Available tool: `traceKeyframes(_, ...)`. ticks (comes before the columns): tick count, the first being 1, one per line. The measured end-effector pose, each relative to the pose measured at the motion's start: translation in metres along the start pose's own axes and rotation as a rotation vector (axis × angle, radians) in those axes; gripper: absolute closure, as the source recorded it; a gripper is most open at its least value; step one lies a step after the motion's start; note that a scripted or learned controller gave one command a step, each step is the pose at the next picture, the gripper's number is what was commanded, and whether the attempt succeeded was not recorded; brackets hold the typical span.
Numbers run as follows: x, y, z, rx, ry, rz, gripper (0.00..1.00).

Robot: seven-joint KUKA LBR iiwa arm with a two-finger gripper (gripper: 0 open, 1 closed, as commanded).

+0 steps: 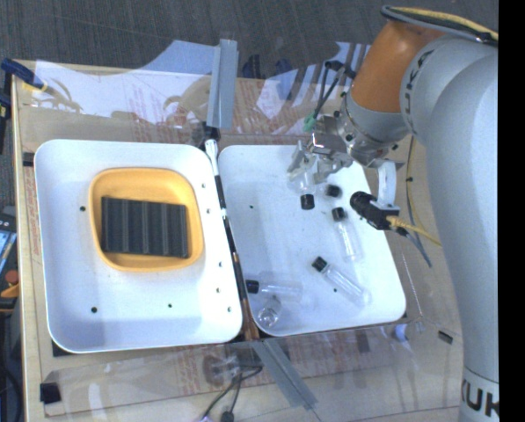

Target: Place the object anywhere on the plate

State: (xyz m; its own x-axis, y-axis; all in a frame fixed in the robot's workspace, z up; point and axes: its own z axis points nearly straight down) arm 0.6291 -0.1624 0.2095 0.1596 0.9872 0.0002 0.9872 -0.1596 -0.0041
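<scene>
A yellow plate [145,214] with a dark ribbed centre lies in the left bin [60,297]. Several small clear vials with black caps lie scattered in the right bin [253,209]: one [346,236] right of centre, one [339,280] lower right, one [275,286] near the front left. Another vial [307,192] lies right under my gripper [309,167], which hangs low over the bin's back edge. Whether it touches that vial is unclear.
A round clear piece [268,313] sits in the right bin's front corner. A black part with an orange tip [374,210] juts over the right bin's right rim. The grey arm [455,192] covers the right side. A raised divider [224,227] separates the bins.
</scene>
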Motion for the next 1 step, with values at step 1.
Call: traceKeyframes(1,0.0001,0.0,0.0,0.0,0.0,0.0,0.0)
